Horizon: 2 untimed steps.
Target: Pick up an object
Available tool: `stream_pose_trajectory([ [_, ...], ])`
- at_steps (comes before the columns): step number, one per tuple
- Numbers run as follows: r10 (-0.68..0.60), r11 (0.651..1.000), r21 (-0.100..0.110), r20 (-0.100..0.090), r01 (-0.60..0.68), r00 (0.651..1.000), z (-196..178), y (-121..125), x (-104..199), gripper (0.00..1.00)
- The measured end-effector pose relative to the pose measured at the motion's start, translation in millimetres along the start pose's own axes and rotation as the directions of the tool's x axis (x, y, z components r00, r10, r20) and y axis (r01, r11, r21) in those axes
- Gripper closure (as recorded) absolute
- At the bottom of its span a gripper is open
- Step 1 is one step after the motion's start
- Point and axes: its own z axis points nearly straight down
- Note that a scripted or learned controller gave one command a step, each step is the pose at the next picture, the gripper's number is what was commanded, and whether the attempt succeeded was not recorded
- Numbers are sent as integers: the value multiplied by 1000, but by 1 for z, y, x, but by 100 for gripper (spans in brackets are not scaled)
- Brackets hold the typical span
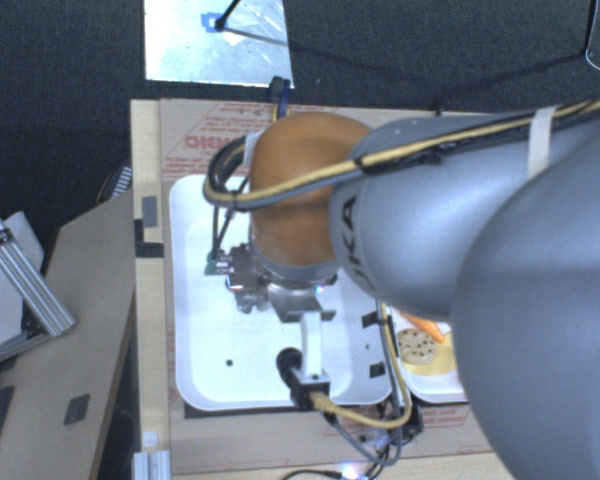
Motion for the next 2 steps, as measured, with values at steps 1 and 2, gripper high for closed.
stream_pose_trajectory([
  [1,-2,1000,-13,-5,2,1000,-69,3,0,100],
  [2,-4,1000,-25,-11,3,1000,-234,2,0,100],
])
